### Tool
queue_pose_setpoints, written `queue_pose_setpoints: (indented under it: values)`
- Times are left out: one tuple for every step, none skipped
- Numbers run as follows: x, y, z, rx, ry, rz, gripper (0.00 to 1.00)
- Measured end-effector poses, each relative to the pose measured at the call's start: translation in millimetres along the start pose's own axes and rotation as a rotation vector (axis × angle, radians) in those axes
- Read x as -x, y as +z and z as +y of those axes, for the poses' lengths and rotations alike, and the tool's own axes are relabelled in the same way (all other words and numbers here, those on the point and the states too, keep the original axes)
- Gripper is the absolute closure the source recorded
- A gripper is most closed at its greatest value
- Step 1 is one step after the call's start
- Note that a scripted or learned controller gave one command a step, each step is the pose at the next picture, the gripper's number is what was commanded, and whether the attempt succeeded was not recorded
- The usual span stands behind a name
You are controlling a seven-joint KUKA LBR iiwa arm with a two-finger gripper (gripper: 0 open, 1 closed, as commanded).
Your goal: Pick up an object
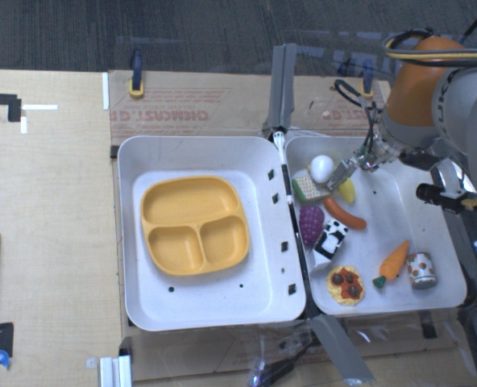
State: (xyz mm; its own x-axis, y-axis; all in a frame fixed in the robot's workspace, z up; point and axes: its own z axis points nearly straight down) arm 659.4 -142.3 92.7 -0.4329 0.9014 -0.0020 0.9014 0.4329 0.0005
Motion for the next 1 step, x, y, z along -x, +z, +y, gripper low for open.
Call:
queue_pose_setpoints:
  values:
    - [-31.3, 0.3, -69.6, 0.000, -0.197, 0.001, 0.00]
